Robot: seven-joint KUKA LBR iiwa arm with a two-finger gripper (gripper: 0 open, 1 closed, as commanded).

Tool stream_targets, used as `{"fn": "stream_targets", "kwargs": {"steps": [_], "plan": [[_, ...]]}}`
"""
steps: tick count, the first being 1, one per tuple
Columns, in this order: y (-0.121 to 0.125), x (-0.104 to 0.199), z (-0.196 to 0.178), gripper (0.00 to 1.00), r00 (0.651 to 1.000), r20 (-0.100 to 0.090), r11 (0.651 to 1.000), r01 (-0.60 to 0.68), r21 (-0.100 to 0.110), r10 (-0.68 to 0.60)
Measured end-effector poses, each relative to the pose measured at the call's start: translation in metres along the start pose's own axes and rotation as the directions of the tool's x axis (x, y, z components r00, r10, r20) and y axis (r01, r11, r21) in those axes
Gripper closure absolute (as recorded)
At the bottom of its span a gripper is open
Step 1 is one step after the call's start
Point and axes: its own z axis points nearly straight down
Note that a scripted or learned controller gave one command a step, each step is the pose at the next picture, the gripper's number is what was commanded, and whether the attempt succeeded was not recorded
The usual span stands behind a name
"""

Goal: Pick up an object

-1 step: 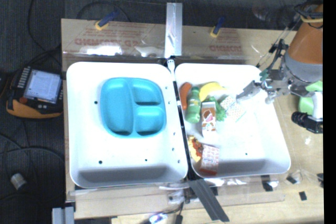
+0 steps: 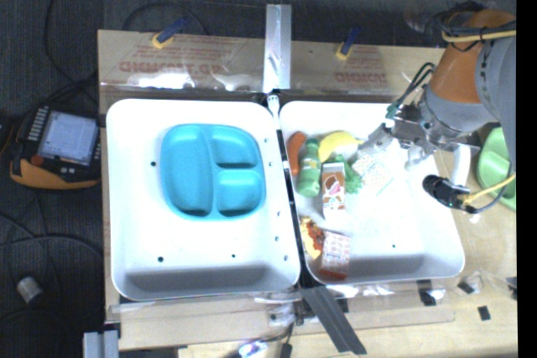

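Overhead, 2 white bins sit side by side; the left bin point(image 2: 134, 264) holds a blue divided tray point(image 2: 212, 169); the right bin point(image 2: 411, 251) holds a cluster of objects along its left side: a yellow lemon point(image 2: 338, 143), a green bottle point(image 2: 309, 168), a small carton point(image 2: 334, 187) and a red-patterned packet point(image 2: 335, 251); the gripper point(image 2: 396, 141) hangs over the right bin's upper right part, just beside the lemon; whether its fingers are open or closed I cannot tell.
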Motion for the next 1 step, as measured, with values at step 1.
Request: {"fn": "stream_targets", "kwargs": {"steps": [1], "plan": [[0.0043, 0.0371, -0.0152, 0.00, 0.988, 0.001, 0.988, -0.156, -0.001, 0.156]]}}
